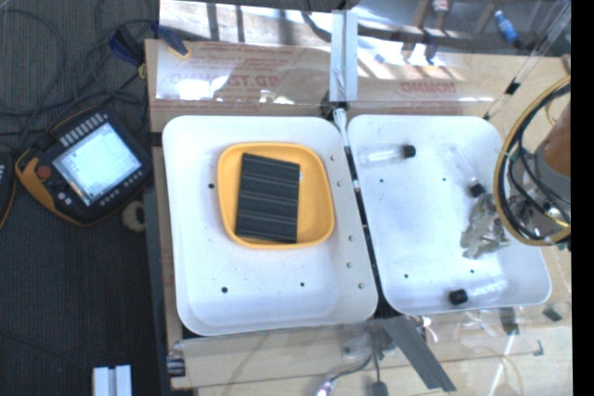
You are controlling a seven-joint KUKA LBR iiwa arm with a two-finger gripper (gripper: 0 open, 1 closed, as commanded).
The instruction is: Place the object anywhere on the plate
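Already dark ribbed object (268,198) flat on yellow plate (318,215), tool (483,232) well apart over rt bin (418,278), jaw state unclear

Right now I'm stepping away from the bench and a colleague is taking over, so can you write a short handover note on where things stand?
Claw: low over the right bin, near its right side; nothing shows between its fingers, and I cannot tell whether it is open or shut.
Object: the dark ribbed rectangular block lies flat on the yellow plate in the left bin, fully inside the plate's rim.
Done: as things lie, the placing looks complete.
Left: only confirm that the claw is clear and back the arm out. A few small black-tipped clear pieces lie in the right bin.
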